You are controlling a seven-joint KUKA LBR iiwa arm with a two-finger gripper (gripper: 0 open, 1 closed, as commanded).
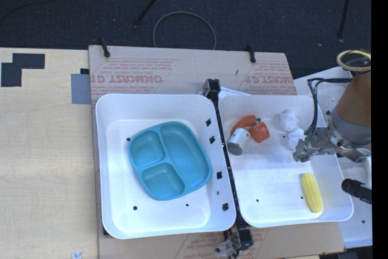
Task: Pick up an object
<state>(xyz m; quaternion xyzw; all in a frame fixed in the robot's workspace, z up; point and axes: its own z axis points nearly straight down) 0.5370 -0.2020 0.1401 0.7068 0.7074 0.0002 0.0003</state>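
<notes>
The right bin (273, 203) holds several things. An orange toy (251, 127) lies at its back left, with a grey and white cylinder (236, 141) touching it on the near left. A white crumpled lump (291, 121) sits at the back right. A yellow corn cob (311, 191) lies near the front right corner. My gripper (302, 151) hangs low over the right side of this bin, just in front of the white lump and behind the corn cob. Nothing shows in its grasp.
The left bin (115, 130) carries a blue divided plate (169, 159). A black divider (221, 161) runs between the bins. The arm's grey body (354, 112) stands over the right bin's right rim. A cardboard sheet (182, 73) lies under both bins.
</notes>
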